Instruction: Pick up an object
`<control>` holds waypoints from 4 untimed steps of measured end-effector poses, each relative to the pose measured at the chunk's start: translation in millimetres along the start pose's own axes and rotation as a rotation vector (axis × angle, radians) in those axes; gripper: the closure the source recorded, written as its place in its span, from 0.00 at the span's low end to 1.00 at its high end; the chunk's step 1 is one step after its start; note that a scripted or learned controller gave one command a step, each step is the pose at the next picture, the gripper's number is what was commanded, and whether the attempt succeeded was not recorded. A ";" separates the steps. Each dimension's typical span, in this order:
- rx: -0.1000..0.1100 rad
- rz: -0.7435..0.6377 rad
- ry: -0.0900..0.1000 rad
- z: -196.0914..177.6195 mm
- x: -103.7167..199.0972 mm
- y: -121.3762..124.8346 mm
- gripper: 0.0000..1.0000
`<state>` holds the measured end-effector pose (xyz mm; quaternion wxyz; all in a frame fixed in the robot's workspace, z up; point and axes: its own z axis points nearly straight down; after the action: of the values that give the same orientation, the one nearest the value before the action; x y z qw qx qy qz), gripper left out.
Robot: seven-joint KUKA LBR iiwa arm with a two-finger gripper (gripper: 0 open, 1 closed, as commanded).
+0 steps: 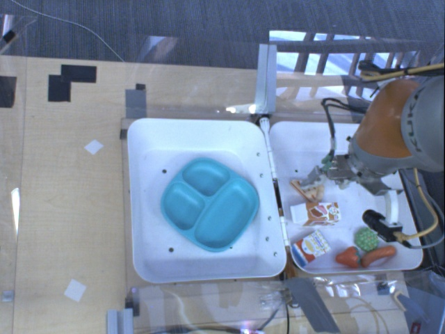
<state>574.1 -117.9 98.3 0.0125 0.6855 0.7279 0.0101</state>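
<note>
Looking down on the bench, we see the arm (pixel 396 131) reaching in from the right over the right bin (pixel 295 145). Its gripper (pixel 321 174) sits low near the middle of that bin. We cannot tell how far open the gripper is, nor whether it has hold of anything. A tan piece (pixel 304 188) lies on the bin floor just beside the gripper's tip, on its left, and we cannot tell whether the two touch. Nearer the front lies a white carton (pixel 321 213) with an orange picture, and a smaller carton (pixel 312 245) is close to the front wall. A green round thing (pixel 366 239), a red piece (pixel 348 257) and an orange-red piece (pixel 379 255) cluster in the front right corner. The left bin (pixel 149 256) holds a blue divided plate (pixel 208 204).
</note>
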 end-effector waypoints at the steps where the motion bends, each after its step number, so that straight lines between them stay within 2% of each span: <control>1: 0.009 0.086 0.000 2.3 4.6 3.5 0.00; 2: 0.007 -0.176 0.000 3.0 -5.1 46.7 0.00; 3: 0.023 -0.311 0.006 -129.9 6.3 48.5 0.00; 4: 0.024 -0.358 0.009 3.0 23.5 30.1 0.00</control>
<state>602.8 -92.6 96.2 0.0026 0.5451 0.8383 0.0018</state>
